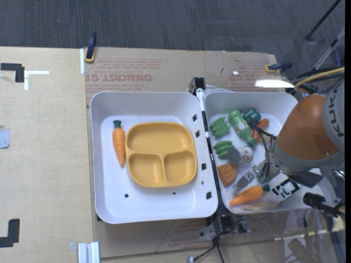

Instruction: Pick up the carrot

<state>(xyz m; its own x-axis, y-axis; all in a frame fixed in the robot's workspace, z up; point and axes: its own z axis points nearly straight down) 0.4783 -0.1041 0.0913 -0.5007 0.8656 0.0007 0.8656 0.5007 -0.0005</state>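
Observation:
Two carrots are in view. One carrot [118, 142] with a green top lies lengthwise in the left bin [104, 201], just left of the yellow divided plate [162, 153]. A second carrot [245, 195] lies near the front of the right bin [277, 89], its green top pointing right. My gripper [253, 177] hangs low over the right bin, just above and behind this second carrot, among the toy foods. The orange-banded wrist [307, 130] covers the right side of that bin. Nothing visibly sits in the gripper.
The right bin also holds a green bottle [239, 124], green vegetables [219, 126], a small can [242, 155], a brown cracker-like piece [226, 172] and a beige stick [261, 206]. A hinged divider [203, 147] separates the bins. Cardboard lies under both.

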